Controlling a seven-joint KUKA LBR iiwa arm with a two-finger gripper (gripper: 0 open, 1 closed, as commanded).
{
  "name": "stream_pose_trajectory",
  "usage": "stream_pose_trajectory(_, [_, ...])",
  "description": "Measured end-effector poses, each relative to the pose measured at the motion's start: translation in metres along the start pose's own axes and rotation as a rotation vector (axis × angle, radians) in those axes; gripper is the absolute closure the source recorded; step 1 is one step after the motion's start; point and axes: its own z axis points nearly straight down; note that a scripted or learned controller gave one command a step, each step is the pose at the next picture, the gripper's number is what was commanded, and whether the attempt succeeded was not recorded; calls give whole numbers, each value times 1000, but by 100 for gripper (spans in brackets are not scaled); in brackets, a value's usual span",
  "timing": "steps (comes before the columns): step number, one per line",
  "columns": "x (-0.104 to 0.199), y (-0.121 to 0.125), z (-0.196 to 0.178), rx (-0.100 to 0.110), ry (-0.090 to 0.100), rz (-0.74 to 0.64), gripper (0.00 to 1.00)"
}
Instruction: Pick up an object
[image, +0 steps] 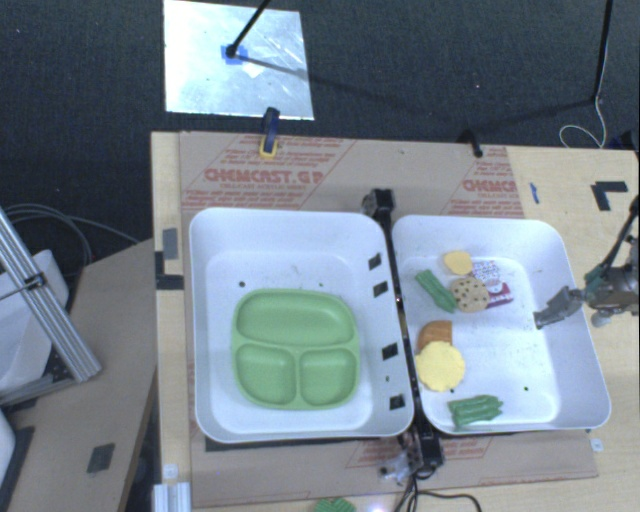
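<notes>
Toy food (452, 330) clustered left side of right bin (570, 400) | gripper (556, 307) over bin's right part, apart from items, finger state unclear | green tray (296, 347) in left bin (215, 300)

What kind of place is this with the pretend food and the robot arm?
Probably a robot lab's test bench. Two white bins sit side by side on a board, one holding a green divided plate, the other toy food, with a gripper reaching in.
</notes>
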Motion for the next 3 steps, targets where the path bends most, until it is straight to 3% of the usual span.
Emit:
stream_pose_trajectory(1, [43, 75, 83, 2, 3, -7, 0])
stream_pose_trajectory(2, [28, 149, 156, -5, -1, -4, 0])
stream_pose_trajectory(3, [73, 181, 159, -4, 0, -6, 0])
